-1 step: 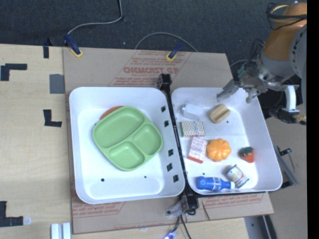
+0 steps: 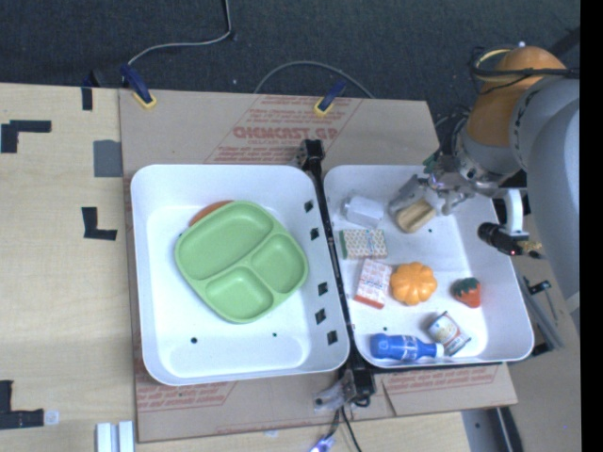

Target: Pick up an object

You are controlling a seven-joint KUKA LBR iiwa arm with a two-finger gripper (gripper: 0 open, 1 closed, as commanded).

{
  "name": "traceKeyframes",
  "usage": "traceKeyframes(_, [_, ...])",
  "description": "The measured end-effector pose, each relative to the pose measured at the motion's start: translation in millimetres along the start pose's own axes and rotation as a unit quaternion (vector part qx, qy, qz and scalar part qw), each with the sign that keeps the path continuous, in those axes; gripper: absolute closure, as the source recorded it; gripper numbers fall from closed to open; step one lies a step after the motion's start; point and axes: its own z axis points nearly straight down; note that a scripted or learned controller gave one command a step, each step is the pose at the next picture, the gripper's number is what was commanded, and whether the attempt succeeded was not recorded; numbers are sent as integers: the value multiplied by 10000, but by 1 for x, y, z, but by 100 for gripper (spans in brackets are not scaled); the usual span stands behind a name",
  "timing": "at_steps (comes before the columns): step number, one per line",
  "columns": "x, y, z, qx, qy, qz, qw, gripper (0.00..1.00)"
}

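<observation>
We see the gripper (image 2: pixel 421 199) low over the upper part of the right bin (image 2: pixel 490 332), reaching in from the right on the grey arm (image 2: pixel 556 149) with its orange band (image 2: pixel 499 102); a tan, bread-like object (image 2: pixel 414 217) sits right at its tip, touching or nearly so, but we cannot tell whether the fingers are spread or closed, nor whether that object lies between them.

Just to the left of the gripper lies a small clear wrapped packet (image 2: pixel 361 209); a little below that, a patterned green-and-white packet (image 2: pixel 364 243); lower still, a red-and-white box (image 2: pixel 373 282) lying flat, tilted slightly; beside it, directly below the gripper, an orange toy pumpkin (image 2: pixel 414 283); the two stand just apart or barely touch.

Further below and to the right of the gripper rests a small red strawberry-like toy (image 2: pixel 468 292) near the bin's right wall; further down again, a small tin can (image 2: pixel 447 332) on its side, and touching or just beside it a blue bottle (image 2: pixel 403 348) lying along the bin's near wall.

Well to the left of the gripper, across the divide between the bins, the left bin (image 2: pixel 160 347) holds a green divided plate (image 2: pixel 241 261), set at a slant; an orange thing (image 2: pixel 209 212) shows at its upper edge, mostly hidden under it; both bins rest on a sheet of brown cardboard (image 2: pixel 273 125).
</observation>
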Motion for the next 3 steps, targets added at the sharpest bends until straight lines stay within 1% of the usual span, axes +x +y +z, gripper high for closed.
traceKeyframes(1, [31,3,18,-48,-38,11,10000,0])
traceKeyframes(2, [69,3,19,-32,-17,11,10000,0])
traceKeyframes(3, [70,3,9,-37,-23,3,10000,100])
